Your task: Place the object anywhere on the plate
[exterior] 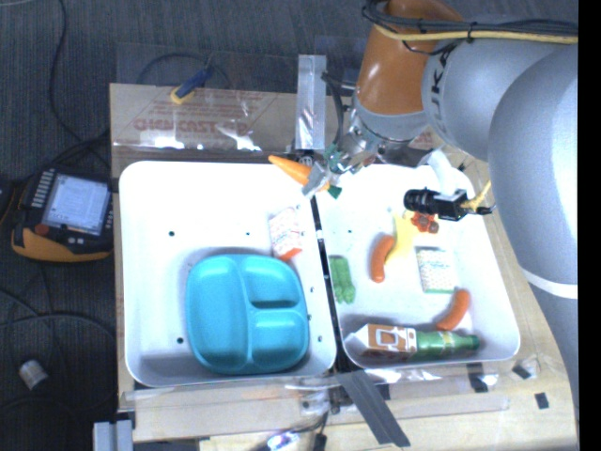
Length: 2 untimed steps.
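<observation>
Two shallow white plastic bins are seen side by side on the surface (141, 101), meeting at a shared central rim. The left bin (150, 205) holds one plate (246, 313): a turquoise, glossy, rounded-rectangular tray moulded into three compartments, lying toward the near edge of that bin. One small white and orange packet (285, 232) lies flat just beyond the plate's far right corner, close to it.

The end effector (324, 178) is positioned over the far end of the shared rim, well beyond the plate. One carrot (290, 167), orange, smooth and tapered, with a green tip, is seen at the end effector, lying across the far rim of the left bin. Whether the carrot sits between the fingers cannot be told, and the opening of the end effector cannot be told either.

In the right bin (502, 280), to the plate's right, the following are counted: one green, bumpy, oblong item (342, 279) against the shared rim; two orange-red sausage-shaped items (379, 257), the second (454, 309) nearer the right wall; one yellow item (405, 235); one flat white card-like packet (437, 270); and one green glass bottle (419, 341) with a brown label, lying on its side along the near wall.
</observation>
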Tool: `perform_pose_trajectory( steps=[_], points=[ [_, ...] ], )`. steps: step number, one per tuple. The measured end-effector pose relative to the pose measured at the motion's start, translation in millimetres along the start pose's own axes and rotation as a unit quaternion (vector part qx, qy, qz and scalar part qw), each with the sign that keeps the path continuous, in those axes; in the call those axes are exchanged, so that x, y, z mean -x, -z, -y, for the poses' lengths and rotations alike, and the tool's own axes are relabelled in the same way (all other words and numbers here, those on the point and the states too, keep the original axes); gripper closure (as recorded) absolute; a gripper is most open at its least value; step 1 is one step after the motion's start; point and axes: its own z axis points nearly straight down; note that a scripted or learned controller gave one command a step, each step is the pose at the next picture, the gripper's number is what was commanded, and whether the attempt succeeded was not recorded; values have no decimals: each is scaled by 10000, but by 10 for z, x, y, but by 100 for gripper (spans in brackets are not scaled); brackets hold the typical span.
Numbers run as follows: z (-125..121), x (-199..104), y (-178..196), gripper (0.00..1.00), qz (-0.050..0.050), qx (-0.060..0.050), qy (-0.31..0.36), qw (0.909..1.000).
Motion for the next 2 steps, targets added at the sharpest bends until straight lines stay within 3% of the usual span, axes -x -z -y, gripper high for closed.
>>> perform_pose_trajectory(
  steps=[1,2],
  points=[
    [74,-849,-145,100,-19,2,749,9972],
    [75,-845,-143,0,-19,3,747,9972]
  ],
)
